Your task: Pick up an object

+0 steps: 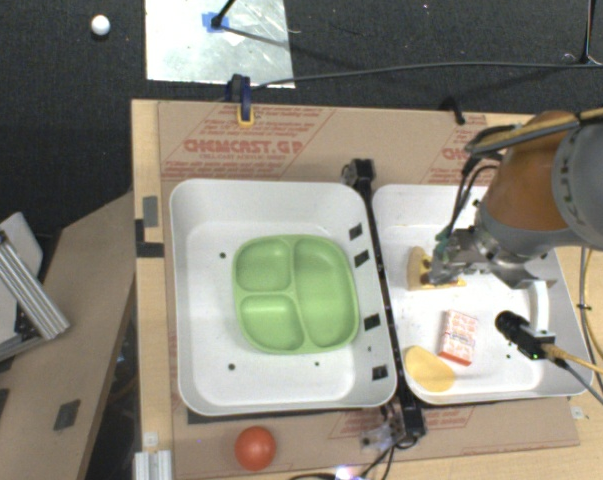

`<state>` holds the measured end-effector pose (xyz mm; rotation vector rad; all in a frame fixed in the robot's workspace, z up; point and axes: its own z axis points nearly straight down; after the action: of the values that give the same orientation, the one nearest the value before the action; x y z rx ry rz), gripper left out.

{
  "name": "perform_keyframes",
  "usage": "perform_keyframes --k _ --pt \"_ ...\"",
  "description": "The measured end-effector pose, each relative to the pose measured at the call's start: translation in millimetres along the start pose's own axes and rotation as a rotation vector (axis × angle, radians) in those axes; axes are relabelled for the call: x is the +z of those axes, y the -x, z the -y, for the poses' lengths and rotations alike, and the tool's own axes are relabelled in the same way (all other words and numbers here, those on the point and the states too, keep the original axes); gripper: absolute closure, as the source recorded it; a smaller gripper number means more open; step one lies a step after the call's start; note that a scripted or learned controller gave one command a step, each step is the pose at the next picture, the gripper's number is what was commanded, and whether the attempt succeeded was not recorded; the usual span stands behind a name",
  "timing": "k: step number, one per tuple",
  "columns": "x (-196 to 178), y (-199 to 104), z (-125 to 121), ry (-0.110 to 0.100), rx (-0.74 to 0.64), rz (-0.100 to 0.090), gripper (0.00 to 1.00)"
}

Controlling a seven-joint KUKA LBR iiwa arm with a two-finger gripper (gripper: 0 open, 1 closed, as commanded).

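Tan object (418, 267) | right bin (501, 388) | directly under jaws (443, 271) | jaw state unclear

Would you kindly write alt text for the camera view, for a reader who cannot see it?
A grey-and-orange arm reaches from the right, its claw low over a tan item in the right bin, which also holds a red-and-white packet and a yellow piece. The left bin holds a green divided tray; an orange ball lies outside.

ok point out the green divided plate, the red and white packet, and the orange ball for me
green divided plate (295, 294): camera view, on the ridge where its compartments meet.
red and white packet (459, 336): camera view, middle of its printed face.
orange ball (254, 447): camera view, centre of its top.
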<state>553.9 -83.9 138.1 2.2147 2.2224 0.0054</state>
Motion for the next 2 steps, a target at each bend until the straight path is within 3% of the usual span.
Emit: perform_keyframes --k 2 --pt "-108.5 3.4 -13.9 0.001 -0.001 0.000 1.00"
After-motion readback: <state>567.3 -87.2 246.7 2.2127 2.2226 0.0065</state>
